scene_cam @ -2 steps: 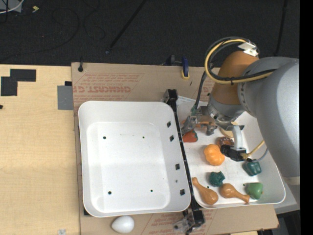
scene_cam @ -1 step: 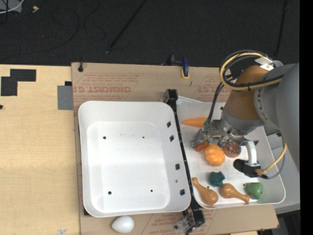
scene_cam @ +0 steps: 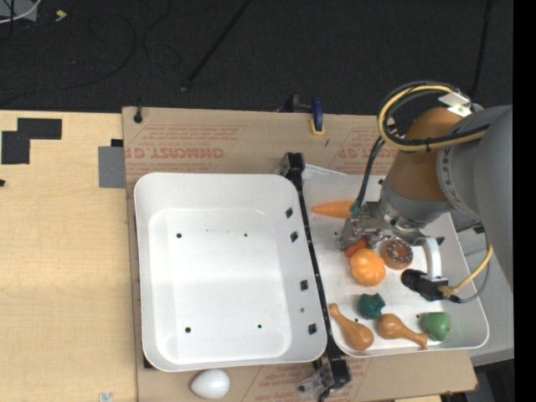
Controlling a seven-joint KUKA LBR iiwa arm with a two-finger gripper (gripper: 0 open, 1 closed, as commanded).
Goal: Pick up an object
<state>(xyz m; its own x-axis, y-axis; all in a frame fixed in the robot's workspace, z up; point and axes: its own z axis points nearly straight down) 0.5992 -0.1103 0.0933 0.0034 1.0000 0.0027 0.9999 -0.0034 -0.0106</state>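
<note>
Hovering low in the right bin (scene_cam: 469, 329), the gripper (scene_cam: 358, 234), its state unclear, has an orange (scene_cam: 367, 268) just below it.

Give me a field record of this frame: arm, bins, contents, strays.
arm: grey KUKA with orange band, reaching in from the right over the right bin
gripper: low in the right bin, beside the orange ball
left bin: white
right bin contents: carrot, orange ball, teal object, two tan gourd shapes, green object
stray: white egg on the bench, in front of the left bin
</note>
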